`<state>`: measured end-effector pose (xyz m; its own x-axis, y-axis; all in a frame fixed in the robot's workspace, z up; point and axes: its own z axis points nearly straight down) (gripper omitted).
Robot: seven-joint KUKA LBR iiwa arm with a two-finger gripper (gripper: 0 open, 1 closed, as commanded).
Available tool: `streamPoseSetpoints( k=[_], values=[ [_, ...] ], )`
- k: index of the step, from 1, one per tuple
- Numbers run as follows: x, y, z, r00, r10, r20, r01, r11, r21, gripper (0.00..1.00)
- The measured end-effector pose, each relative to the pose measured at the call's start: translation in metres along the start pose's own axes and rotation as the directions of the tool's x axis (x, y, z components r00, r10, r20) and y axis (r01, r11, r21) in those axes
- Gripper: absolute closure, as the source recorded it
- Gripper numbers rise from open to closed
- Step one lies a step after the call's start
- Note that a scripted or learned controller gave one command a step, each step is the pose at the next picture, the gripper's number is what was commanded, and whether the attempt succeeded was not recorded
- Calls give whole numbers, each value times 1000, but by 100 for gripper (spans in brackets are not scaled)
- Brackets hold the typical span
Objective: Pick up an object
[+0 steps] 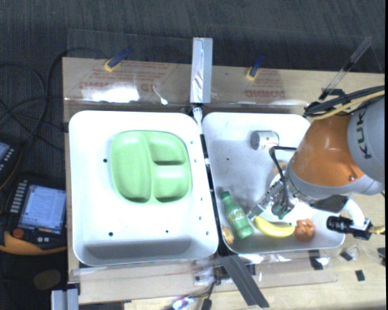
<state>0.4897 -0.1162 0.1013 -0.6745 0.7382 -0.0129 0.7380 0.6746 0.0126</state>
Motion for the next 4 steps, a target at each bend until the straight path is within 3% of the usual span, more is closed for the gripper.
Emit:
streamPoseSetpoints(
  k=[1, 2, 3, 4],
  values=[
    [13, 13, -81, 997, 78, -13, -78, 997, 14, 100],
    [13, 13, -81, 997, 78, -13, -78, 997, 13, 0],
    [-8, 32, 7, 969, 248, -5, -248, 969, 11, 0],
    [7, 11, 9, 872, 489, 9, -488, 872, -13, 0]
  ],
)
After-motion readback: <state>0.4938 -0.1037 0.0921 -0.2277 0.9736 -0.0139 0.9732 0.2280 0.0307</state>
